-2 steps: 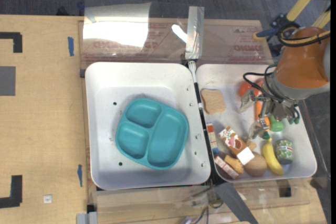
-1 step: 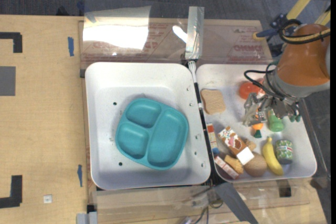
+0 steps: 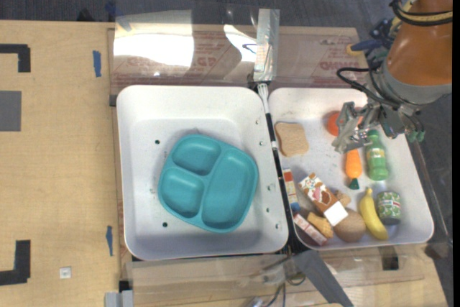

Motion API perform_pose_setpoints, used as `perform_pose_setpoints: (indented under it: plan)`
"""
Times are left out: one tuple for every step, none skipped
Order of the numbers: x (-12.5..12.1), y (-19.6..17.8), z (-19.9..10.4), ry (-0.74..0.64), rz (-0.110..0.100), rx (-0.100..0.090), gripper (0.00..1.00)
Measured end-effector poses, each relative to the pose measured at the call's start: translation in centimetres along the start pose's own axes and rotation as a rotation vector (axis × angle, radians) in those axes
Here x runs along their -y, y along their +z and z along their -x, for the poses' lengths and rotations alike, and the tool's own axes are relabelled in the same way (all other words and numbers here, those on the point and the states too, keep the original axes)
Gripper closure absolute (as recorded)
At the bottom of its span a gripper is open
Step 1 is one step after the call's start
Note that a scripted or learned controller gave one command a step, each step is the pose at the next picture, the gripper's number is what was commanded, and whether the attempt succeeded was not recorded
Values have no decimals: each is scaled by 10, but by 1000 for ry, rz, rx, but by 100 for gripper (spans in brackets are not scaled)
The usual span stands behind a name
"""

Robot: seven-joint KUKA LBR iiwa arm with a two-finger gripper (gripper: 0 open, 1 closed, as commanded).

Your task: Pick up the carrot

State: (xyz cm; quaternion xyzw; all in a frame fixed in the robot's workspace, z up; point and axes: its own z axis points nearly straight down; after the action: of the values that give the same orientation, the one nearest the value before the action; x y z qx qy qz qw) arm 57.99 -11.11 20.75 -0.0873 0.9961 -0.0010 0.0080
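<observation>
1. The carrot (image 3: 353, 164) lies in the right bin (image 3: 420, 216), right of centre of the frame, just below the gripper (image 3: 357, 131).
2. It looks like a light, stiff, smooth toy; grasp across its orange middle.
3. The green bottle (image 3: 376, 160) crowds its right; its left is open.
4. Whether the gripper is clenched, I cannot tell.

Bright, even overhead light; strong glare whitens the clear sheet (image 3: 154, 47) at the far side. Shadows stay soft. Slight overall softness, no motion blur.
</observation>
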Motion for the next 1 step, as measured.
perform_pose_setpoints:
  plan:
    - [-12, 92, -52, -555, 8, -12, 100]
